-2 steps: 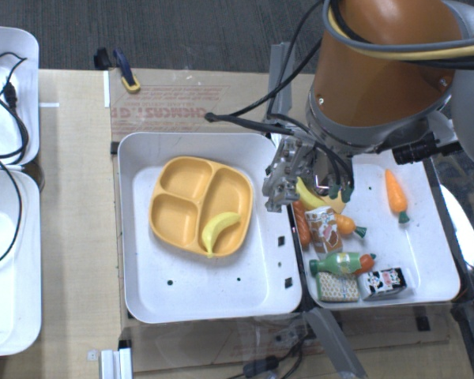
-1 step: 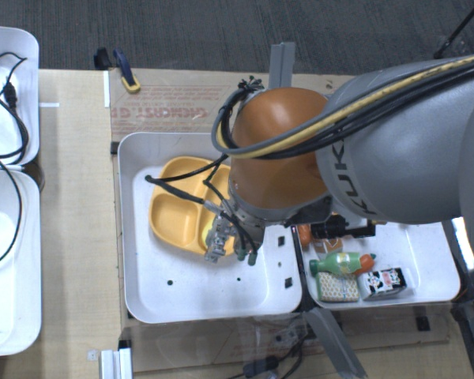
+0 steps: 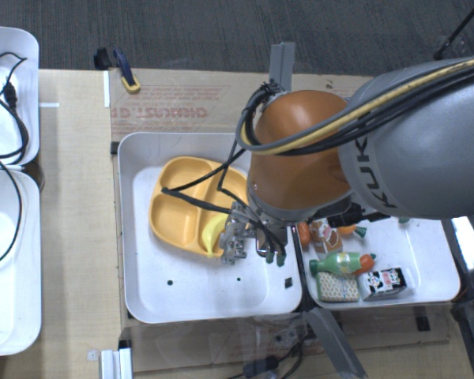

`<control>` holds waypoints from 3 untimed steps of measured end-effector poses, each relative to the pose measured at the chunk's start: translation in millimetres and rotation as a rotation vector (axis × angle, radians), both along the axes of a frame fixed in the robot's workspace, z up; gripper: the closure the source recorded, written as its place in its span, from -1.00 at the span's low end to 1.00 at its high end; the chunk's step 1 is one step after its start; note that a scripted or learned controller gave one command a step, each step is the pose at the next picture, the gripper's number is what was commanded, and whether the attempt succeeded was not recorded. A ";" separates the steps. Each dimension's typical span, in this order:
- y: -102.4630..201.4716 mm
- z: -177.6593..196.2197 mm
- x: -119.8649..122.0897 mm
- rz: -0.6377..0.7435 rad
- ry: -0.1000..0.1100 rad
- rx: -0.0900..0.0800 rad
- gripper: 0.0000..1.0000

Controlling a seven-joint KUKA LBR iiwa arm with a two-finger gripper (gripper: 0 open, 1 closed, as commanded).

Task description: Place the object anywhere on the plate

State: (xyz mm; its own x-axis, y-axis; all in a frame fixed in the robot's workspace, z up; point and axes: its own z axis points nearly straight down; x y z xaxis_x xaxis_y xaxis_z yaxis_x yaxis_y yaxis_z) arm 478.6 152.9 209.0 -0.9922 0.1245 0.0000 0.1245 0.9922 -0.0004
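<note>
Plate: the yellow divided plate lies in the left bin, upper left part.
Object: a yellow banana-like piece lies at the plate's right rim, just beside the end effector; probably light, smooth plastic, a bit slippery (best taken across its narrow middle).
End effector: the end effector hangs low beside that piece; whether it grips anything, I cannot tell.
Right bin: the right bin holds a green bottle and small cartons.

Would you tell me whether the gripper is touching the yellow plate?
Cannot tell. In the camera view the gripper overlaps the yellow plate at its right edge, hiding any contact or gap.
</note>
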 end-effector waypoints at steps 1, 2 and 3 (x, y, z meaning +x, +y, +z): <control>-53.9 184.3 34.8 -0.004 -0.003 0.000 1.00; -58.4 233.5 0.9 0.430 -0.005 0.000 1.00; -106.9 213.7 14.3 0.499 -0.003 0.000 1.00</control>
